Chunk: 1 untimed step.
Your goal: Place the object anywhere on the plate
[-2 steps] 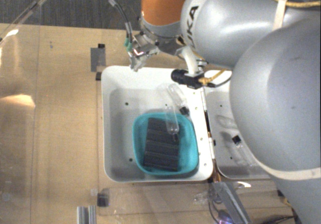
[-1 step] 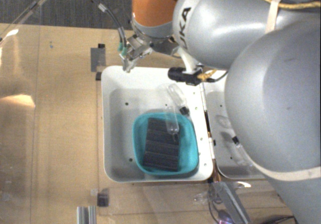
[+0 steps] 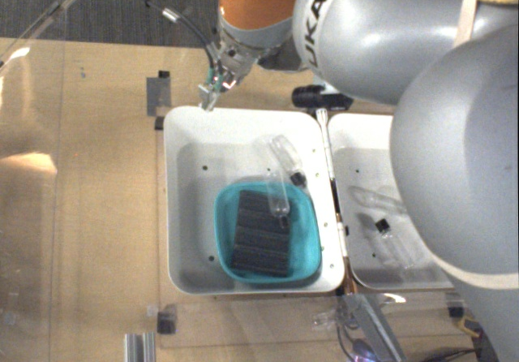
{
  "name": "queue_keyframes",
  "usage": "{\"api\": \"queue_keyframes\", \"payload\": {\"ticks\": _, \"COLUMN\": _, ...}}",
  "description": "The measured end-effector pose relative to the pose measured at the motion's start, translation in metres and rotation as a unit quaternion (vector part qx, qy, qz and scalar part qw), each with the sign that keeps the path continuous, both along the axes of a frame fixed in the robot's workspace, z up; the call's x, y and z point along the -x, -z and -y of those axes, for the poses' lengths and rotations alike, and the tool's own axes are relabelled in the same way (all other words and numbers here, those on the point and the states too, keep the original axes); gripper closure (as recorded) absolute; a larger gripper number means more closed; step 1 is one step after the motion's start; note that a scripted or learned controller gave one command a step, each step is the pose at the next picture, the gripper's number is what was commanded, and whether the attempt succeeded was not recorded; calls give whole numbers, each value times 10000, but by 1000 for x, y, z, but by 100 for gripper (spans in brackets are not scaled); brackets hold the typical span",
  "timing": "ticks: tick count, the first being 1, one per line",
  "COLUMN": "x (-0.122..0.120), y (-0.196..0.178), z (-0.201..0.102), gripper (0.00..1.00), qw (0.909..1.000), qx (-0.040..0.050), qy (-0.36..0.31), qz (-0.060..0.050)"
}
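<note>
Camera view: dark ribbed block lies flat on teal plate in left bin. Looks light, stiff, grippy; pinch across narrow sides. Gripper over bin's far rim; grip state unclear.

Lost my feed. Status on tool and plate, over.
Tool above left bin's back rim. Dark ridged block on teal plate. Clear tube leaning across.
</note>
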<state>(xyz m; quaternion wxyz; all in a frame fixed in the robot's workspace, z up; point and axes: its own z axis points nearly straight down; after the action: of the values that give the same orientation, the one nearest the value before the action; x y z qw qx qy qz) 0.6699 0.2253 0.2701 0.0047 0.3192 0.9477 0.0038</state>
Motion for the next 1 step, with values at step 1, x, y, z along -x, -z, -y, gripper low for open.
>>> {"api": "queue_keyframes", "payload": {"ticks": 1, "x": -1, "y": -13, "z": -1, "gripper": 100, "qw": 10000, "qx": -24, "qy": -5, "qz": 50}}
